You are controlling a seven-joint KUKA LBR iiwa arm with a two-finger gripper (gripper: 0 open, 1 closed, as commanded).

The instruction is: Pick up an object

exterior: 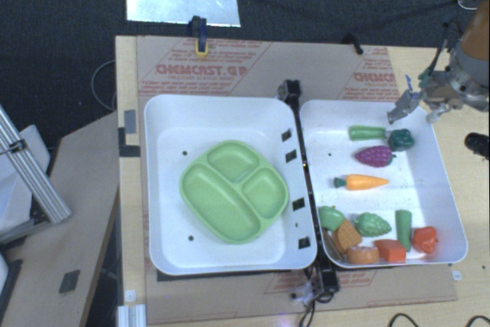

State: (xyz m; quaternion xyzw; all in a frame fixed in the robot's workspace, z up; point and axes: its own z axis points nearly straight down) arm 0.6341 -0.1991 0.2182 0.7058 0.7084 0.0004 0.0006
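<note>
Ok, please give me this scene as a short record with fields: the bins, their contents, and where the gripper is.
left bin: holds a green divided plate
right bin: holds toy foods, among them an orange carrot and purple grapes
gripper: above the right bin's far right corner, open, holding nothing
nearest items to gripper: green vegetable and dark green piece

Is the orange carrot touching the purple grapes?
Apart. The camera view shows a strip of bare white bin floor between the carrot and the grapes above it.
</note>
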